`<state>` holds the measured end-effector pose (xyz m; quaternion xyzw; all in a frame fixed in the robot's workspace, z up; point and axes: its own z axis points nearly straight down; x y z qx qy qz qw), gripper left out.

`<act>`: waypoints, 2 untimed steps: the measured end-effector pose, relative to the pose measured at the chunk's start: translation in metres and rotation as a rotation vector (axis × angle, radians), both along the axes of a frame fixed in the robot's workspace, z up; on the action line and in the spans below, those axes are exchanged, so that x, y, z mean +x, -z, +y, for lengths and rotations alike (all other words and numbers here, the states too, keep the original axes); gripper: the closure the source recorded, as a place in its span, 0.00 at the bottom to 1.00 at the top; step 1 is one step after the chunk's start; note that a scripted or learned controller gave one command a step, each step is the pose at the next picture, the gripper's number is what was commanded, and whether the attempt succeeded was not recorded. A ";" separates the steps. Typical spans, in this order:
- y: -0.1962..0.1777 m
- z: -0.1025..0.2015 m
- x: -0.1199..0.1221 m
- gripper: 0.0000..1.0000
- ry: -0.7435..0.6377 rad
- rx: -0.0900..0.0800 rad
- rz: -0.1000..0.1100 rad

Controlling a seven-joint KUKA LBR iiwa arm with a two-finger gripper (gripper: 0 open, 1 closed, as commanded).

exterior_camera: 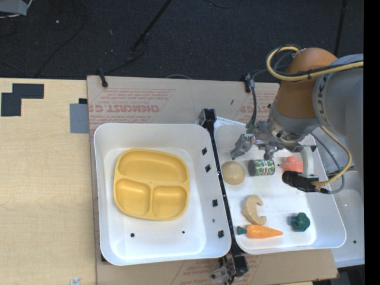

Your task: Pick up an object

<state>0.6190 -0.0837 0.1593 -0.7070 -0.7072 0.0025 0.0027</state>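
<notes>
My gripper [253, 152] hangs over the back of the right bin [332, 230], its fingers spread open with nothing between them. Just below it a small dark green can [261, 168] lies on its side. Left of the can sits a round beige bun [233, 173]. A pink-orange item [293, 162] lies to the can's right, partly hidden by the arm. Toward the front lie a beige croissant [254, 209], an orange carrot [263, 232] and a green broccoli piece [300, 221].
The left bin [107, 218] holds a yellow divided plate [152, 183]. A black divider rail [217, 183] runs between the bins. The grey arm [332, 100] with its cables covers the right bin's back right corner.
</notes>
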 end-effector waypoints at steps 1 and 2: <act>0.059 -0.003 0.007 0.00 0.001 -0.002 -0.008; 0.048 -0.003 0.005 1.00 0.005 0.000 -0.002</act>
